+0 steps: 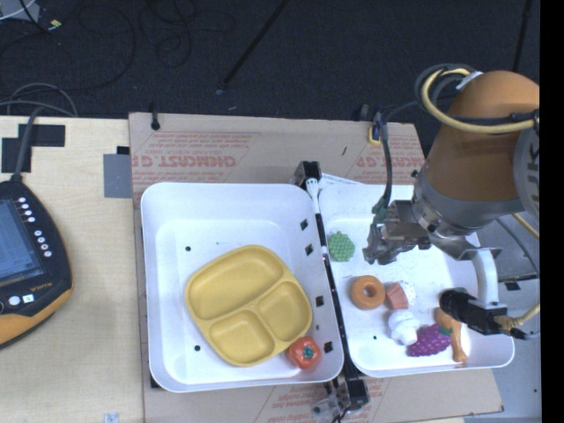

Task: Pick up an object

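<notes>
Two white bins [167,236] sit on cardboard [220,152] printed "CHEMCRST"; end effector [381,252] state unclear.

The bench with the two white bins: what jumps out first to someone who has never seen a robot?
The grey and orange arm looms in from the right, its pincer hanging over the right bin. In the left bin a yellow tray lies with a tomato by its corner. Small toy foods crowd the right bin: a doughnut, purple grapes and a green ball.
</notes>
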Controlling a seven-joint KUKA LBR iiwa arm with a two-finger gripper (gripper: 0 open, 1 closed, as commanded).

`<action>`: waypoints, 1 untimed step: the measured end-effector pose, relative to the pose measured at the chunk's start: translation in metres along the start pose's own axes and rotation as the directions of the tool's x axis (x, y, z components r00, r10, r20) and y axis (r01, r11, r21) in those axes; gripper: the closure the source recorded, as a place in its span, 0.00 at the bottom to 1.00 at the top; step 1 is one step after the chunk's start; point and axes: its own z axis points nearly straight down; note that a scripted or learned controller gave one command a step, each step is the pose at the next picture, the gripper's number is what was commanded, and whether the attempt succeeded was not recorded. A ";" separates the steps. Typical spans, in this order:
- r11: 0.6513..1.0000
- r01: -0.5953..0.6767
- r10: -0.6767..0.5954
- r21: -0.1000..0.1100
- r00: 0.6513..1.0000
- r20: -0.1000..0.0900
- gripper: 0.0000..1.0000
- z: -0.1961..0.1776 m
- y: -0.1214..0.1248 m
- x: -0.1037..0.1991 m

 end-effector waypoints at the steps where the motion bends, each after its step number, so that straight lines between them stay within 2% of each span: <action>1: 1.000 0.008 -0.008 0.000 1.000 -0.002 1.00 -0.071 -0.030 0.090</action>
